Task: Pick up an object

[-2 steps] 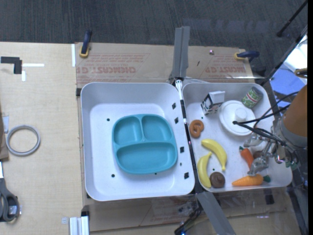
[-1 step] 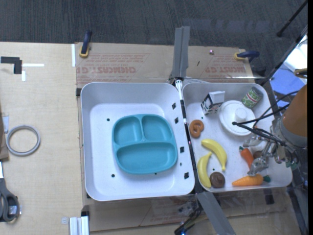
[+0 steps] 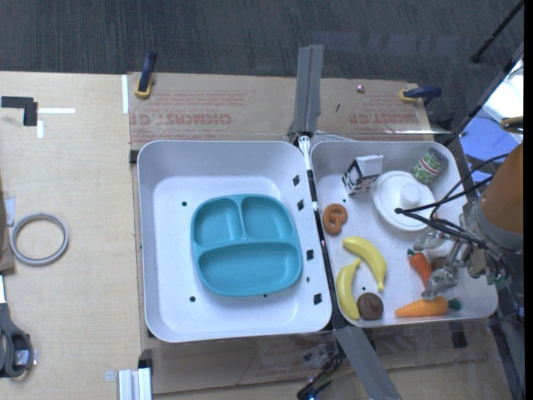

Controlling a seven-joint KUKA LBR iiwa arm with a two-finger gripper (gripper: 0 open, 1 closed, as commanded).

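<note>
Two white bins side by side: left bin (image 3: 158, 248) holding a teal divided plate (image 3: 246, 244); right bin (image 3: 333, 163) crowded with two bananas (image 3: 369, 258), a small donut (image 3: 335, 217), a brown round item (image 3: 370, 307), a carrot (image 3: 423, 308), a white lid-like disc (image 3: 404, 198), a green can (image 3: 429, 166) and a small white box (image 3: 363, 174). Gripper (image 3: 441, 280) low at the right bin's near right corner, just above the carrot, beside an orange-red piece (image 3: 420, 267). Fingers possibly parted, but too cluttered to tell. Nothing seen between them.

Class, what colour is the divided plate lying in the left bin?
Teal blue: the divided plate shows clearly in the camera view.
</note>
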